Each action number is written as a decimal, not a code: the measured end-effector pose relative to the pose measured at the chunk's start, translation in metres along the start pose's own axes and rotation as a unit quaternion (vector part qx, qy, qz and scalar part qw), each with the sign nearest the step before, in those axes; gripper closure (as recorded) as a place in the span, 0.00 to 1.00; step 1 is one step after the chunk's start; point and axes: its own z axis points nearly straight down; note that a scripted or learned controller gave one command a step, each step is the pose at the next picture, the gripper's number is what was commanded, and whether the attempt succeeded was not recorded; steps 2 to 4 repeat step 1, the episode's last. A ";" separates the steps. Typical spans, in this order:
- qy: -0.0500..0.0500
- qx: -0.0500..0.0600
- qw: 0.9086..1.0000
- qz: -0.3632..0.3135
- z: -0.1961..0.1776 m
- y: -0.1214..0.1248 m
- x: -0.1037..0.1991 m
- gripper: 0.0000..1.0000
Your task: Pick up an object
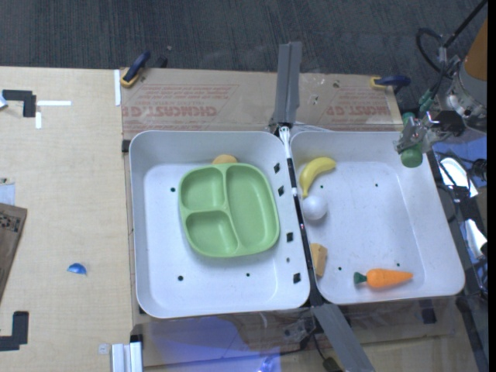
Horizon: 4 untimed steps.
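1. Over the far right corner of the right bin [434, 231], the gripper [412, 139] hangs above the rim (released or clenched cannot be told). A small green item [411, 159] sits just beneath it; whether it is grasped is unclear.
2. Arm [473, 76]: enters from the right, cables trailing.
3. Right bin contents: banana [316, 173] and white ball [314, 208] by the left wall, tan piece [318, 258] below them, carrot [385, 278] near the front.
4. Left bin [155, 270]: green divided plate [229, 209].
5. Surroundings: cardboard [201, 99] behind the bins, pale wooden bench [54, 208], dark carpet [194, 14] beyond.
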 end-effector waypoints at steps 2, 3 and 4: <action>0.000 0.001 0.998 -0.057 0.018 -0.046 0.040 1.00; 0.000 0.001 0.998 -0.057 0.018 -0.046 0.040 1.00; 0.000 0.001 0.998 -0.057 0.018 -0.046 0.040 1.00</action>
